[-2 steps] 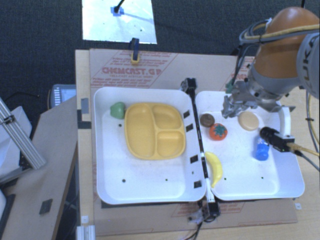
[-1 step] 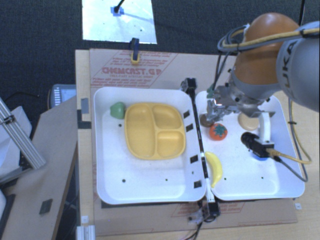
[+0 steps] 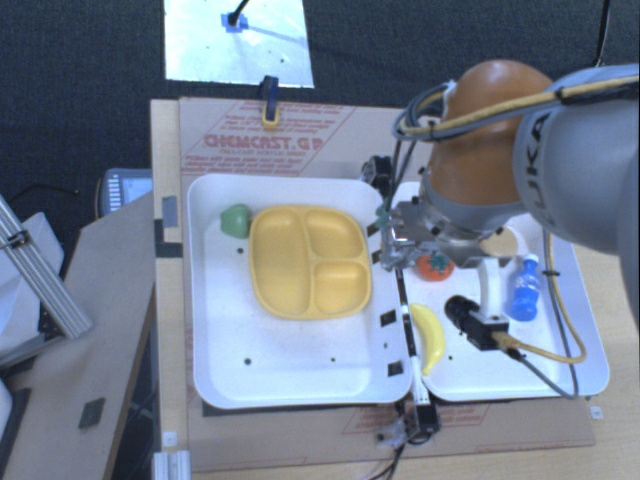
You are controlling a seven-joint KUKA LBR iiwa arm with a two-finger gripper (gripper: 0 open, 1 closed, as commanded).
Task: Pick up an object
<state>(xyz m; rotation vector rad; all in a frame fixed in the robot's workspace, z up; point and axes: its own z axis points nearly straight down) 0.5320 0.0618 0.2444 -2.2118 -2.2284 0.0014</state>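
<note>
Bench-top: spotting gripper (image 3: pixel 402 246) hanging over right bin's (image 3: pixel 470 373) left edge, just beside orange-red fruit (image 3: pixel 436 266); failing to tell whether wide or narrow.

Setting: robotics laboratory. It is indicated by a grey industrial arm (image 3: pixel 585 168), white bins (image 3: pixel 290 373) (image 3: pixel 545 368) laid on printed cardboard (image 3: pixel 265 140), a clamped table (image 3: pixel 168 318), an aluminium framing rail (image 3: pixel 40 278) and dark carpet (image 3: pixel 80 68).

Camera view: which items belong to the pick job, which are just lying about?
Job (pickable, in the bins): banana, blue bottle, red-orange fruit, green lump, yellow divided plate; plus the gripper.
Lying about: printed cardboard sheet, yellow clamp on it, shiny panel at the back.
</note>
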